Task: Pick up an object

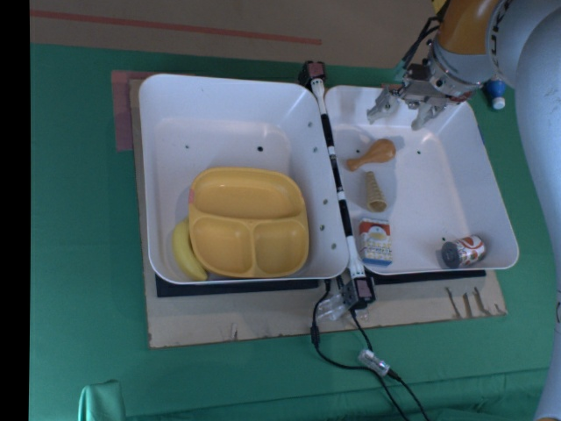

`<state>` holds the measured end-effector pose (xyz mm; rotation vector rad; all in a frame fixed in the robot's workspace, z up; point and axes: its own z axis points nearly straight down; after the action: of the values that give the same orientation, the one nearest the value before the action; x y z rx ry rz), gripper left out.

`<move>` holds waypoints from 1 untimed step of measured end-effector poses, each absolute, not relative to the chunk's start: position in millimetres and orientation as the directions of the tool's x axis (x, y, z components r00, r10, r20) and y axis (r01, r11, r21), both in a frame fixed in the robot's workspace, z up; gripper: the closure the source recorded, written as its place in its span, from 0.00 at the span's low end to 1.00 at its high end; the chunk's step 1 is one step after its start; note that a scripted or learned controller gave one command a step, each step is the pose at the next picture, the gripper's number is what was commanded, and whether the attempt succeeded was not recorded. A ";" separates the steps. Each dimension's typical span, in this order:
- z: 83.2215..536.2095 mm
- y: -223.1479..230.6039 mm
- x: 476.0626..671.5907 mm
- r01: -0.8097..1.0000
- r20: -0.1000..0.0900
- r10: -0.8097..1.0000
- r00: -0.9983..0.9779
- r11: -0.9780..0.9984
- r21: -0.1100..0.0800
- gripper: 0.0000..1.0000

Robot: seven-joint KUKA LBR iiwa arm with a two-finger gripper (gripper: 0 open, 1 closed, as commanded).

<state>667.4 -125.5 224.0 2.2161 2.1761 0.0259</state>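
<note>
The gripper hung open and empty over the right bin's far end. Closest target was the drumstick, just below it. Probably light, stiff plastic, a bit slick, so I'd pinch it across the thin shaft.

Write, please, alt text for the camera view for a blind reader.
The open tool hovers over the right bin, which holds a drumstick, cone, carton and can. The left bin holds a yellow tray and banana.
</note>
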 end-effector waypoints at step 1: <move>224.0 -125.5 667.4 0.999 -0.013 1.000 0.018 -0.018 0.037 0.00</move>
<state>667.4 -125.5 224.0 2.2161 2.1761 0.0258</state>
